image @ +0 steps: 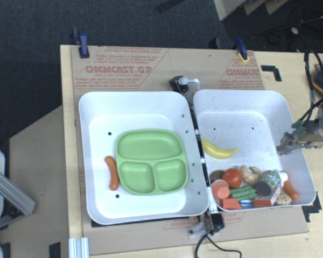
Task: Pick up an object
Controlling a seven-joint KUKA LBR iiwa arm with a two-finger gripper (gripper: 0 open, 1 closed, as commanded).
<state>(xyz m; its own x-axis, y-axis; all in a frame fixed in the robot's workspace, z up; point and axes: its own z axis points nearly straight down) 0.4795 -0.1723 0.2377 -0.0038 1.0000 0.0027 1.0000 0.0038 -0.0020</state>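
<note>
Banana (219, 150) in right bin (269, 102); bench (151, 69) cardboard-topped.

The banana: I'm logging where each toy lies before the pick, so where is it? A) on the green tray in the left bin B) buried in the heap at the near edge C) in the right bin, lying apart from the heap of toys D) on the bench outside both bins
C: the banana lies on the bare floor of the right bin, near its left wall, clear of the toy heap below it.
</note>
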